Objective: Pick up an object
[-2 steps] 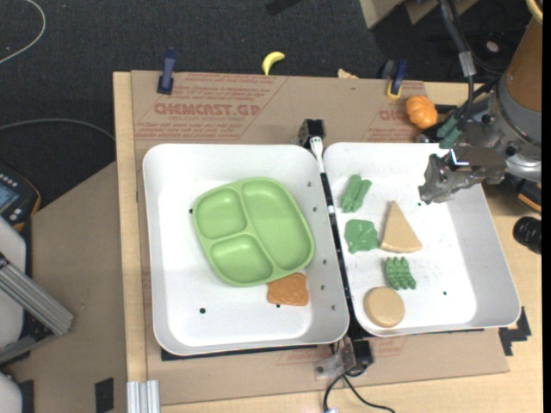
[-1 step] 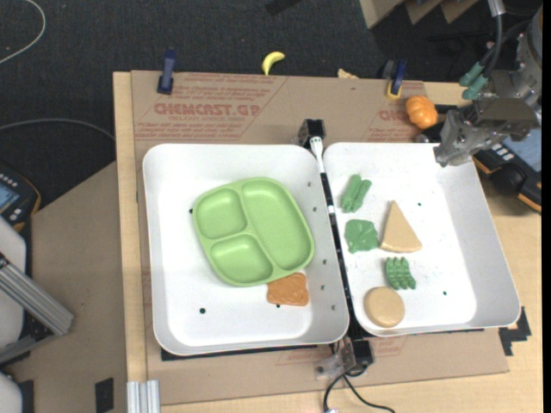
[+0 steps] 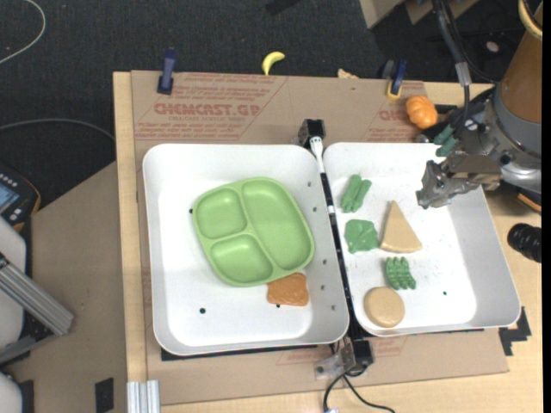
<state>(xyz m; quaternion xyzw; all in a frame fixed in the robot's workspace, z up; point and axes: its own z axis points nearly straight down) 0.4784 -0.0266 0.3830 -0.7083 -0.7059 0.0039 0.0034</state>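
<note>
My gripper [image 3: 433, 192] hangs over the right bin [image 3: 482, 299], near its upper right part, above and to the right of a tan wedge [image 3: 399, 230]. Nothing shows between its fingers. Also in the right bin lie a green long piece [image 3: 355, 193], a green leafy piece [image 3: 361, 234], a small ridged green piece [image 3: 399, 274] and a round tan disc [image 3: 384, 306]. The left bin [image 3: 172, 308] holds a green divided plate [image 3: 251, 229] and an orange-brown piece [image 3: 288, 292] at the plate's lower right edge.
The bins sit side by side on a cardboard sheet [image 3: 215, 106] held by blue clamps [image 3: 166, 70]. An orange ball-like object [image 3: 421, 110] lies on the sheet behind the right bin, and a yellow banana shape [image 3: 272, 60] beyond the board's far edge.
</note>
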